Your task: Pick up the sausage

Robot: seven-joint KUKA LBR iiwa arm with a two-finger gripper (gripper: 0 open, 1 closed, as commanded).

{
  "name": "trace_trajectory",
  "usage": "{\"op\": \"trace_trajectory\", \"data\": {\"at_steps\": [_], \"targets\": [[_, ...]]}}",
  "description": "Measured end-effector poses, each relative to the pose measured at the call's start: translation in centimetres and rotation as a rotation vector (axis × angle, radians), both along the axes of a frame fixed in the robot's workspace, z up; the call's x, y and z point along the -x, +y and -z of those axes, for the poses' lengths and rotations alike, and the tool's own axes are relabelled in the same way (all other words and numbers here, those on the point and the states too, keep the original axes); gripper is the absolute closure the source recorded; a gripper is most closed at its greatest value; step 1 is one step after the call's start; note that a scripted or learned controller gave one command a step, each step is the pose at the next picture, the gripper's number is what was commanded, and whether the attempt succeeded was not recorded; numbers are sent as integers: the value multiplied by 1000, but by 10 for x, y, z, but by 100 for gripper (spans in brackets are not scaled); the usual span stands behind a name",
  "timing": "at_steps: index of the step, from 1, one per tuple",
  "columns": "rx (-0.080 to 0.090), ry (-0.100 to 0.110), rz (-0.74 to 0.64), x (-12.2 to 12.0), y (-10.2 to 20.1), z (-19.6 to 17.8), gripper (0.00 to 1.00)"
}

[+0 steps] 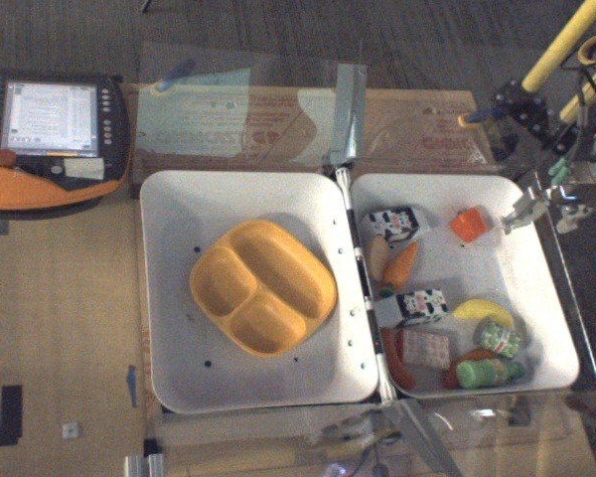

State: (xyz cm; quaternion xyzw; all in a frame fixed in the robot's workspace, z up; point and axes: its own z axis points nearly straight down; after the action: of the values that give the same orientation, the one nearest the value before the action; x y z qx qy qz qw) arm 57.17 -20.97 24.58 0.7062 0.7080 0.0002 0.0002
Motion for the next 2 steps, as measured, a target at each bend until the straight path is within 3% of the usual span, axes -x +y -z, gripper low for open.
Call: {"op": "trace_trajectory", "data": {"at_steps": [1,2], "targets": [[0,-1,-300,7,-2,113,0],[-9,-11,-268,-49,-2,157,0]]}}
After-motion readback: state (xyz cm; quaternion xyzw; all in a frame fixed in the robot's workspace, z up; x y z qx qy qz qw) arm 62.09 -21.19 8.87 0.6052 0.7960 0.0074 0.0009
